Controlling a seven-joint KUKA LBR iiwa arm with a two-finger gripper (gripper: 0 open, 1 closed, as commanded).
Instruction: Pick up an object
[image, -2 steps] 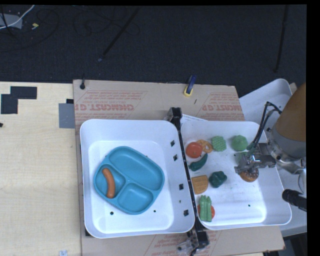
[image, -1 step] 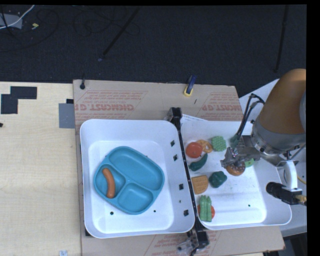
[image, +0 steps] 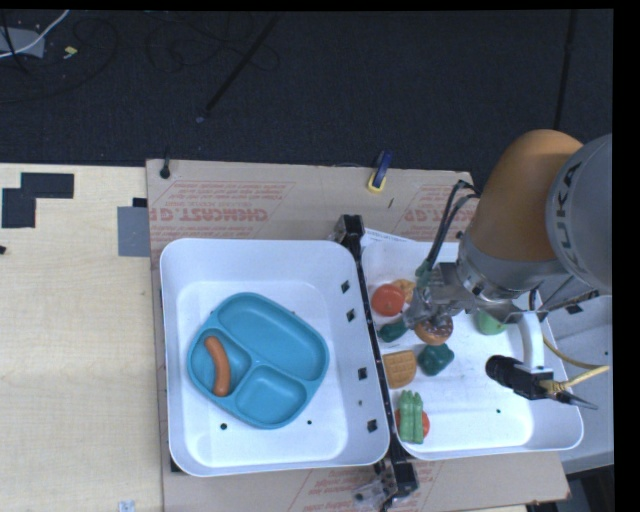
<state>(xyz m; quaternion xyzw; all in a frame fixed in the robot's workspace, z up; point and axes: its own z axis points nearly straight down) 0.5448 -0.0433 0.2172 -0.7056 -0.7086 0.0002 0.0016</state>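
Note:
My gripper (image: 431, 312) hangs low over the right bin (image: 500, 430), near its left half. Directly under it lies a brown round toy (image: 435, 330); whether it touches the toy is unclear. Around it lie a red tomato (image: 387, 299), a yellow piece (image: 405, 288), a dark green piece (image: 392, 329), a teal piece (image: 436, 361), a tan bread slice (image: 400, 368) and a green and red item (image: 411, 416). A light green piece (image: 489, 322) peeks out beside the wrist.
The left bin (image: 185, 280) holds a blue divided plate (image: 262, 358) with an orange sausage (image: 217, 364) in its left compartment. A black divider (image: 366, 330) separates the bins. The arm's grey and orange body (image: 530, 210) covers the right bin's far corner.

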